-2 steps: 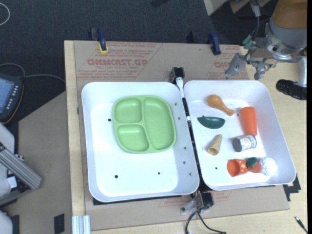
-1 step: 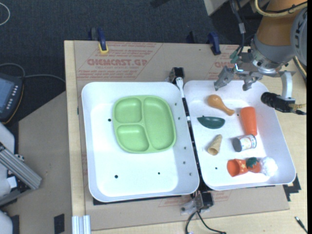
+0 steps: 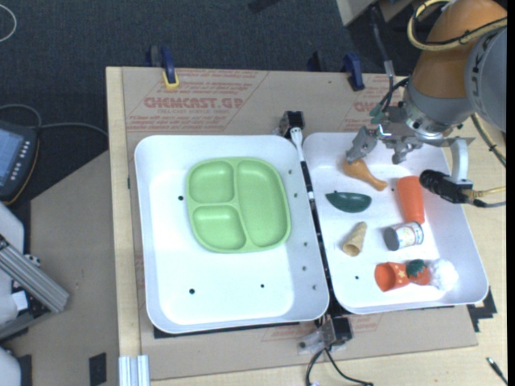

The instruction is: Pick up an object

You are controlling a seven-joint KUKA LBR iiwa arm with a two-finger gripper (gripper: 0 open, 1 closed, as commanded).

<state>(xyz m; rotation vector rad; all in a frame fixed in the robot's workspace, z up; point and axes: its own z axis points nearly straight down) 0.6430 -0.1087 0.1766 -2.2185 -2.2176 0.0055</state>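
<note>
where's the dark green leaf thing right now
In the camera view the dark green leaf lies in the right bin near its left wall, just below the tan piece and above the cone.

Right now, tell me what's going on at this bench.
A KUKA arm reaches in over the right bin, its gripper hovering above an orange-tan wedge-shaped piece near the bin's far edge. Nothing is visibly held. Also in that bin lie a dark green piece, an orange cylinder and a small cone. The left bin holds a green divided plate.

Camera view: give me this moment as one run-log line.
gripper open above right bin | nearest: orange wedge | nothing held | green tray in left bin
</note>
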